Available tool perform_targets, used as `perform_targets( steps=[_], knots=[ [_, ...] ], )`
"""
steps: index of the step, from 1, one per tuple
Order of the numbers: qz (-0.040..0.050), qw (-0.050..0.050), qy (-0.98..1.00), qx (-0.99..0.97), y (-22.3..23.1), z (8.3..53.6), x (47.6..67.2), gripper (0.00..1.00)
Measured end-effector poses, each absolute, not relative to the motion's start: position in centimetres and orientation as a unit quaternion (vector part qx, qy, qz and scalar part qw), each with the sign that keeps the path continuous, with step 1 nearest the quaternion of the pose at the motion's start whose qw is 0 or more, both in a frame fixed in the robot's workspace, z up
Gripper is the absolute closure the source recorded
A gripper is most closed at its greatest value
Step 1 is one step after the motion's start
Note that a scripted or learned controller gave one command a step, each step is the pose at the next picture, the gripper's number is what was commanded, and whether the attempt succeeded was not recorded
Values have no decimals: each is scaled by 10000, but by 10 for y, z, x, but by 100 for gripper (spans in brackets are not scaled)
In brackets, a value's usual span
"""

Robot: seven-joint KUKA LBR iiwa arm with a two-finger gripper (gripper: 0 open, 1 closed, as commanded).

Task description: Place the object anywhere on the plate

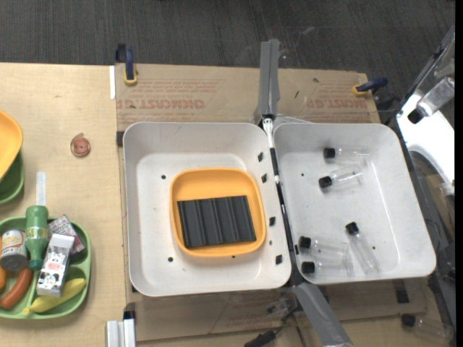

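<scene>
On orange plate (217, 182), ridged black object (217, 220), ridges front-to-back

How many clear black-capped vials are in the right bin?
5. One vial near the back, a second just in front of it, a third toward the front right, and two at the front left. Clear bodies are faint, so another could be missed.

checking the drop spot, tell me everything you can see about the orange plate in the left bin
The orange plate is a rounded-square dish with a raised rim, plastic by its look, lying flat and upright in the middle of the left bin. A dark grey ribbed slab lies on its floor, covering most of it. Nothing else touches it.
</scene>
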State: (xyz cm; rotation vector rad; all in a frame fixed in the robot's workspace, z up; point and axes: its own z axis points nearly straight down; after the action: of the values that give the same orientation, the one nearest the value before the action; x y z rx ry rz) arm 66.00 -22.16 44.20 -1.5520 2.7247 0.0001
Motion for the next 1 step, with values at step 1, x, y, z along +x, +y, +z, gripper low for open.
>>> perform_targets(
  steps=[1],
  knots=[
    [3,27,7558,-6548,-221,441,660,100]
  ],
)
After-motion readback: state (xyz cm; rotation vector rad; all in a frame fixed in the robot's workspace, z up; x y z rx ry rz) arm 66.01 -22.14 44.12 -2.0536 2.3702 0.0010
